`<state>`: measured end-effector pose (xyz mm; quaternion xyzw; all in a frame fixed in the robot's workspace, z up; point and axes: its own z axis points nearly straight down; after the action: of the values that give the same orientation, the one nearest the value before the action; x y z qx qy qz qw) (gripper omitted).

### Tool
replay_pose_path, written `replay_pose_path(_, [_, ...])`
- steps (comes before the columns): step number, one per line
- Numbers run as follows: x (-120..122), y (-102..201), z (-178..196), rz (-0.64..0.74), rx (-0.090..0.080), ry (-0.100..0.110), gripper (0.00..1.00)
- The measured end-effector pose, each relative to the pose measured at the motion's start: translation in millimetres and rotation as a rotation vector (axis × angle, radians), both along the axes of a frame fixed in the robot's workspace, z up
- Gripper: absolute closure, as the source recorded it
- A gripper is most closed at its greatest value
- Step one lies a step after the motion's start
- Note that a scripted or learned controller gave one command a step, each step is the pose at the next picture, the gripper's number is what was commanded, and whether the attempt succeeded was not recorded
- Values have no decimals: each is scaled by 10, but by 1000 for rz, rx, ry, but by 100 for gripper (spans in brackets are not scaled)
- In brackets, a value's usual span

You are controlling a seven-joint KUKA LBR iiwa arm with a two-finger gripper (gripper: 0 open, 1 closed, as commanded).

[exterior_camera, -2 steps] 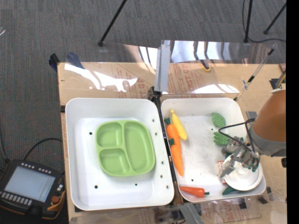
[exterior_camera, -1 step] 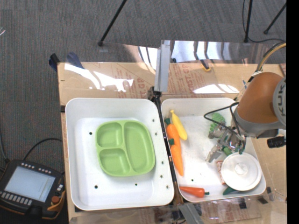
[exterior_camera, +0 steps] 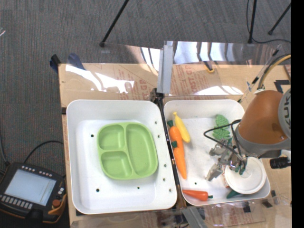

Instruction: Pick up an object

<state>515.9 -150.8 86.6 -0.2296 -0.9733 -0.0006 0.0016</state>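
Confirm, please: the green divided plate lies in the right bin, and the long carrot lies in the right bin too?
Not quite. The camera view shows the green divided plate in the left bin. The long carrot does lie in the right bin.

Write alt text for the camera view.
A grey-and-orange robot arm lowers its gripper into the right bin, beside a white bowl, a long carrot, a yellow banana and a small carrot. The left bin holds a green divided plate.
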Motion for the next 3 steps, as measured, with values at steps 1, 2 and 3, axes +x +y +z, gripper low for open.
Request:
replay_pose_path(1, [109, -608, 12, -105, -1, -4, 0])
replay_pose_path(2, [723, -9, 10, -95, 2, -5, 0])
replay_pose_path(3, [1068, 735, 22, -151, -3, -6, 0])
